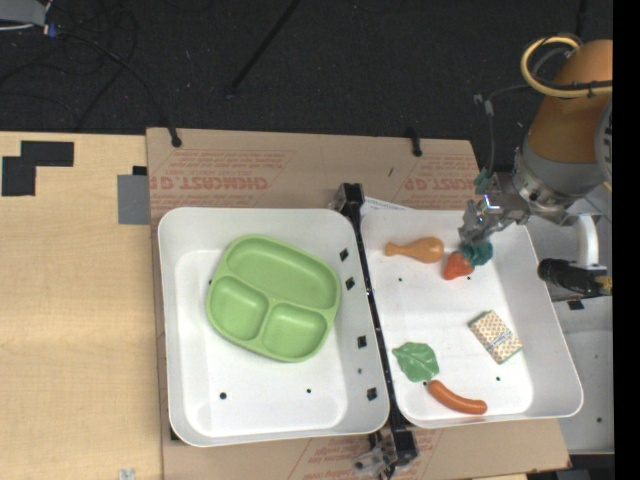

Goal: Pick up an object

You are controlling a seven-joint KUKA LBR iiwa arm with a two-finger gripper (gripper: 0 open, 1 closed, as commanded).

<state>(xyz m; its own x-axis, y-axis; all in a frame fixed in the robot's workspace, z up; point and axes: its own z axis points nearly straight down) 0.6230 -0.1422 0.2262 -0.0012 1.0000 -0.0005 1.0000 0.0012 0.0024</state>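
Observation:
The right bin [545, 313] holds several toy foods. An orange drumstick [417, 250] lies near its far wall, and a red strawberry [458, 265] with a teal-green top sits just to its right. A patterned small box [496, 336] lies at mid right. Toward the near edge are a green leaf [415, 359] and an orange-red sausage [457, 398]. My gripper [480, 233] hangs at the bin's far right part, directly above and beside the strawberry, its tip very close to the strawberry's teal top. Whether they touch is unclear.
The left bin [190, 368] carries a light green divided plate [272, 298]. A black divider [365, 308] runs between the two bins. Cardboard lies under both bins, and a wooden bench top spreads to the left.

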